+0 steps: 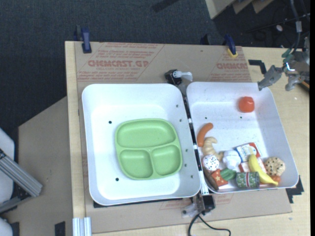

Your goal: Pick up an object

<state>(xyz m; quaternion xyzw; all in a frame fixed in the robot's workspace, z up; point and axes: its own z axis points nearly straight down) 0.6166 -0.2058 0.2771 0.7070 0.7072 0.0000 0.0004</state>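
Note:
The right bin (266, 127) holds a red ball-like toy (246, 103) alone near its far side. Along its near side lies a cluster: an orange sausage (204, 132), a beige pastry piece (210, 144), a spotted white ball (210, 162), a white and blue packet (244, 152), a banana (258, 170), a cookie (274, 166) and a green can (247, 180). My gripper (279, 81) hangs over the bin's far right corner, above and to the right of the red toy. Its fingers are spread open with nothing between them.
The left bin (98, 132) holds a green divided plate (146, 147). A black and white fitting (178, 76) sits at the far end of the seam between the bins. Blue and yellow clamps (86, 39) hold the board's far edge.

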